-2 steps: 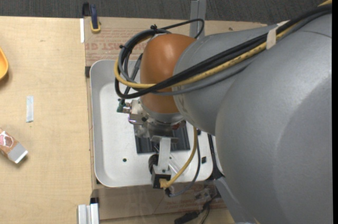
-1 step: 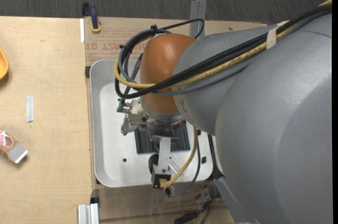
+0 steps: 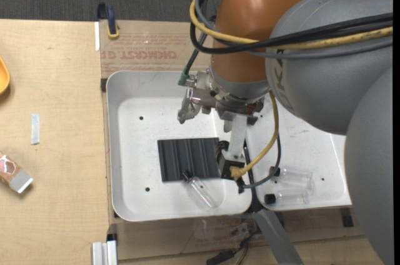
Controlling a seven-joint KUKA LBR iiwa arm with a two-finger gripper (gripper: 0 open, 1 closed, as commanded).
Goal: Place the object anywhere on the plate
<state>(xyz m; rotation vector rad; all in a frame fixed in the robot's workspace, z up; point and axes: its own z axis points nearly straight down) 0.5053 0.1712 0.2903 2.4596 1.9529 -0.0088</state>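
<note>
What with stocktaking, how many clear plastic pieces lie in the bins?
2. One piece lies in the left-hand bin at the front edge of the black ribbed plate; the other piece in the right-hand bin. The arm may hide more.

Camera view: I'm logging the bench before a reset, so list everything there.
bins: 2, white, side by side
ribbed slab: 1, black, flat in left bin
tube: 1, clear, left bin, at slab's near edge
plastic piece: 1, clear, right bin
cardboard: 1, brown, behind left bin
clamp: 1, blue, bench's far edge
orange thing: 1, orange, cut off at left edge
strip: 1, grey, bench left
packet: 1, brown-white, bench left
arm: 1, grey and orange, from right
gripper: 1, grey, above left bin
</note>
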